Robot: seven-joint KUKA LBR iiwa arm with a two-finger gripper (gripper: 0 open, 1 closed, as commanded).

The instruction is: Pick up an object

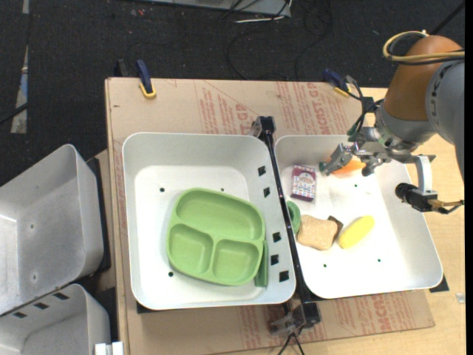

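1. Camera view, seen from above at a slant: two shallow white bins sit side by side on a brown cardboard-covered bench [199, 98], the left bin [148, 154] and the right bin [414, 265] meeting along a dark central divider.
2. The grey arm with its orange band [414, 76] reaches in from the right, and its two-finger gripper [353, 160] hangs over the far part of the right bin.
3. A small orange object [347, 168] lies directly under the gripper, partly hidden by it; whether the metal parts touch it cannot be told.
4. How far the gripper is spread cannot be made out, and nothing is clearly seen held by it.
5. A small purple-and-white carton [303, 183] lies just left of the gripper, near the divider.
6. A tan slice of toy bread [318, 232] lies nearer the camera, with a yellow lemon-shaped piece [355, 231] just beside it on its right.
7. A small green item [293, 217] sits against the divider, touching the bread's left edge.
8. A light green plastic tray with three compartments [216, 237] lies flat in the left bin.
9. Two blue-and-yellow clamps [145, 78] grip the far edge of the bench.
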